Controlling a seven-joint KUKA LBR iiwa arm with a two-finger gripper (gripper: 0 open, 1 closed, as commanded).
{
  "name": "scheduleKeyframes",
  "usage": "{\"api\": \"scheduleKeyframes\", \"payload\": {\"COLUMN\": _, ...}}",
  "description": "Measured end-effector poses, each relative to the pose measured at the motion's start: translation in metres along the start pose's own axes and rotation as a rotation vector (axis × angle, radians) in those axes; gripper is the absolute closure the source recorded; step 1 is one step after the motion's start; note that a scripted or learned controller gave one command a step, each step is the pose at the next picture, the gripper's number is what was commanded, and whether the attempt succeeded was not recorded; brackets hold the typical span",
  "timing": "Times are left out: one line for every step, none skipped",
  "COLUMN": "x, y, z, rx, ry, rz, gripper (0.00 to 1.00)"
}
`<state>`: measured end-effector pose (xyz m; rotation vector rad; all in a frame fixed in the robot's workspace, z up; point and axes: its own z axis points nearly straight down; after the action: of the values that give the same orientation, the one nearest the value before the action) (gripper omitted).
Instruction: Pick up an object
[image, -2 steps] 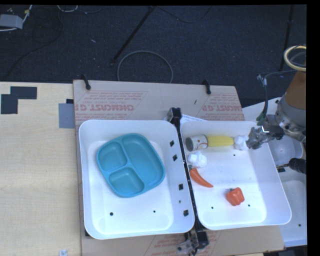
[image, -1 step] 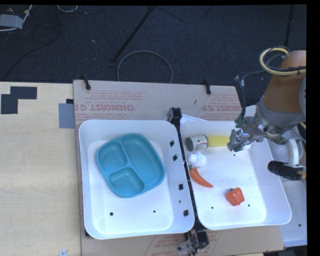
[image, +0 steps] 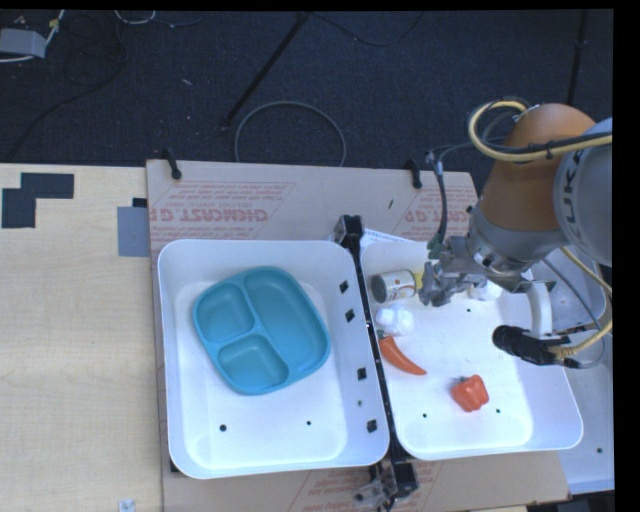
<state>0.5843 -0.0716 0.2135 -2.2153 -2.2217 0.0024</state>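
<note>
Pincer (image: 437, 290) hovers low in the right bin (image: 500, 440); can't tell its spread. The small can (image: 395, 286) lies just left, long axis running left-right.

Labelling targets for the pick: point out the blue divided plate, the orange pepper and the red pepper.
blue divided plate (image: 262, 330): camera view, on the ridge where its three compartments meet.
orange pepper (image: 402, 357): camera view, on the middle of its tapered body.
red pepper (image: 471, 392): camera view, on the centre of its rounded body.
</note>
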Motion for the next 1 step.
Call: {"api": "scheduleKeyframes", "payload": {"x": 0.0567, "y": -0.0016, "z": -0.0115, "rx": -0.002, "ry": 0.001, "rz": -0.002, "gripper": 1.00}}
